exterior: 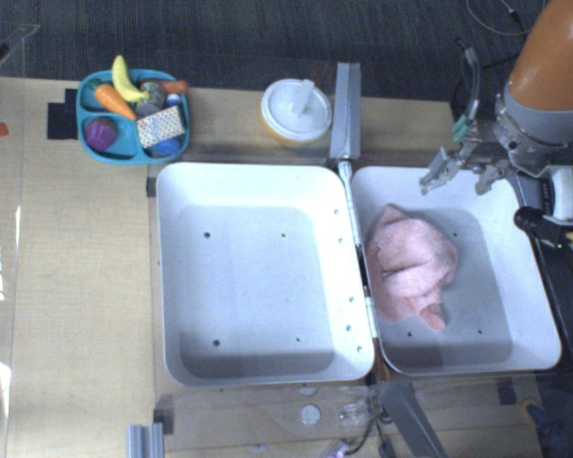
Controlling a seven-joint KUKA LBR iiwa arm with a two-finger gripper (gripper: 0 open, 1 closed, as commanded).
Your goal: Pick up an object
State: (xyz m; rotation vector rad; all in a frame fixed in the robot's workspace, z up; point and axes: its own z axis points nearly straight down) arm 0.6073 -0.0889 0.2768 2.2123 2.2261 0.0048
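While the arm reaches in from the right, its gripper hangs over the far edge of the right bin, near that bin's far right corner. The two fingers are spread apart with nothing between them; one finger points toward the bin's far edge and the other sits closer to the right wall.

A pink cloth lies crumpled in the right bin, against its left wall and about midway between the near and far edges. It is apart from the gripper.

The left bin stands beside the right one, their inner walls touching.

On the bench beyond the left bin's far left corner sits a blue tray with small toys, among them a banana and a carrot. A white-lidded yellow cup stands near the bench's far edge, just beyond the left bin's far right corner.
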